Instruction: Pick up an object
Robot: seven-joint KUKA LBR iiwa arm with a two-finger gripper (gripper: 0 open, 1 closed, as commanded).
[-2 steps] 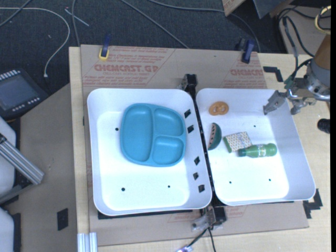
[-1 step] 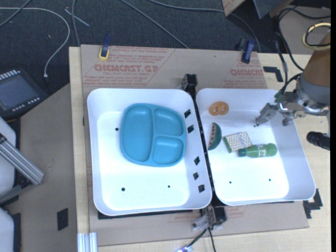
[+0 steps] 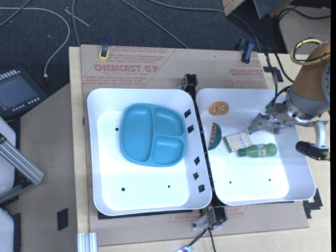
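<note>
Gripper [image 3: 261, 123] hovering over right bin [image 3: 294, 185] | jaws spread, grasping nothing | green bottle [image 3: 257, 150] lying just below jaws, likely target

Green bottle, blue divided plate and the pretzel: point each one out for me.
green bottle [image 3: 258, 150], camera view, middle of its body
blue divided plate [image 3: 153, 134], camera view, ridge where its compartments meet
pretzel [image 3: 218, 108], camera view, its centre

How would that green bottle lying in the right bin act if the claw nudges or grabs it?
The green bottle lies on its side and looks round, so a nudge would probably roll it. It touches the patterned packet, which might shift too. Its surface looks smooth, so it could slip from a loose grip.
</note>
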